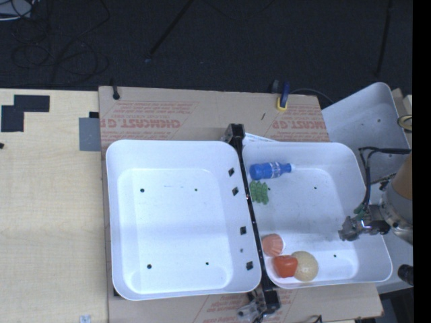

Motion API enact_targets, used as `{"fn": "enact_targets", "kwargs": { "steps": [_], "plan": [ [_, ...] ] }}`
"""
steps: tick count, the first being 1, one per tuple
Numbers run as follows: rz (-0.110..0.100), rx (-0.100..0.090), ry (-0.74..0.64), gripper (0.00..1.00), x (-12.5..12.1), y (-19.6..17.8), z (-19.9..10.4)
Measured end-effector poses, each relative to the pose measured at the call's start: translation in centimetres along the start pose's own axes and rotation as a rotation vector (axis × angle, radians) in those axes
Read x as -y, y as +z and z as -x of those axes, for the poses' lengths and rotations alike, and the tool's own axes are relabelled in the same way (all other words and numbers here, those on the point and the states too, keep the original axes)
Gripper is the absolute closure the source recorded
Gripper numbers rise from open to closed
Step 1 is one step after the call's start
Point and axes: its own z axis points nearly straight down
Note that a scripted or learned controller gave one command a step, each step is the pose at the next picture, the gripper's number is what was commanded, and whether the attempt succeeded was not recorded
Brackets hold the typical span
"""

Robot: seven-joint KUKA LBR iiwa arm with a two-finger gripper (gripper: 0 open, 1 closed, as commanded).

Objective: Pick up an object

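Note:
The right bin (340, 155) holds several small objects. A blue bottle (269, 170) lies on its side near the far left corner, with a small green leafy piece (260, 192) just in front of it. At the near left corner sit a pale orange ball (272, 244), a red object (285, 266) and a cream ball (306, 265), close together. My gripper (353, 229) hangs low over the right side of this bin, well to the right of the objects and touching none of them.
The left bin (118, 180) stands beside the right one, with a black divider (246, 207) between them. Both rest on a cardboard sheet (175, 116). Cables (368, 173) run by the right bin's right wall.

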Motion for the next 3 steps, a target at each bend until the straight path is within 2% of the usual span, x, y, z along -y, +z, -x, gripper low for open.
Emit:
{"fn": "enact_targets", "kwargs": {
  "steps": [1, 2, 3],
  "plan": [
    [0.008, 0.003, -0.004, 1.00, -4.9, 2.4, 0.0],
    [0.009, 0.004, -0.001, 1.00, -3.8, 6.4, 0.0],
    [0.009, 0.004, 0.000, 0.00, -3.8, 6.2, 0.1]
  ]
}}
